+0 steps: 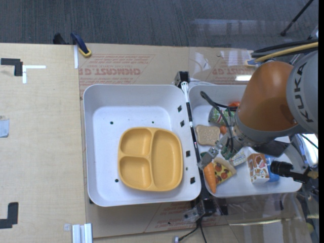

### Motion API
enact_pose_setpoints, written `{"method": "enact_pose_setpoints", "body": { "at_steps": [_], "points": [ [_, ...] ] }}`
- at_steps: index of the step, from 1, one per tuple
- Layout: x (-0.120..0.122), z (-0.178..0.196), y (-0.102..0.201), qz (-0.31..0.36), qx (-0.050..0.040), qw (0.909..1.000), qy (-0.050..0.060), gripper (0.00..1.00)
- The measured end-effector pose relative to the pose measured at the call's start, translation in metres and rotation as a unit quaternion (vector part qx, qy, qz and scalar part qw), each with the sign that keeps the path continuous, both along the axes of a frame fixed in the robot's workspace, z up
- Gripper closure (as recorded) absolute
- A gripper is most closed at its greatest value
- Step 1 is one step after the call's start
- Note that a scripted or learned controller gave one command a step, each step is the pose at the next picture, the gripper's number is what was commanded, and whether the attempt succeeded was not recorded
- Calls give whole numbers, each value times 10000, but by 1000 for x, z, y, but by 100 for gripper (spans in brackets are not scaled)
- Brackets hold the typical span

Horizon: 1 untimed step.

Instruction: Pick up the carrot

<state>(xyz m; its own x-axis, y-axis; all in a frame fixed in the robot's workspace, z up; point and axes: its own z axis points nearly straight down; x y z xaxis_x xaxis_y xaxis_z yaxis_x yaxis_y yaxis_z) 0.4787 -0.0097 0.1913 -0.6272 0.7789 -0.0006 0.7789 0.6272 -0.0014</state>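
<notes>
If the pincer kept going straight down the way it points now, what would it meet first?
Probably the pizza slice, which lies just under the pincer; the carrot sits slightly further left. Depth is hard to judge from this slant.

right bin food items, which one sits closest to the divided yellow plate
The carrot, orange, lying at the right bin's left edge; the bread slice and pizza slice lie farther right.

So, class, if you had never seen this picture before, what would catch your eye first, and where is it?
Probably the yellow divided plate, alone in the middle of the left bin. Next comes the arm's big orange band, looming over the right bin, which holds a crowd of small food items. Among them the carrot lies near that bin's front left corner, beside a pizza slice.
</notes>
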Motion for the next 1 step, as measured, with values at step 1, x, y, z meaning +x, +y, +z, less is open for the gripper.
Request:
{"method": "enact_pose_setpoints", "body": {
  "at_steps": [1],
  "points": [
    [0,0,0,0,0,10000,0,0]
  ]
}}
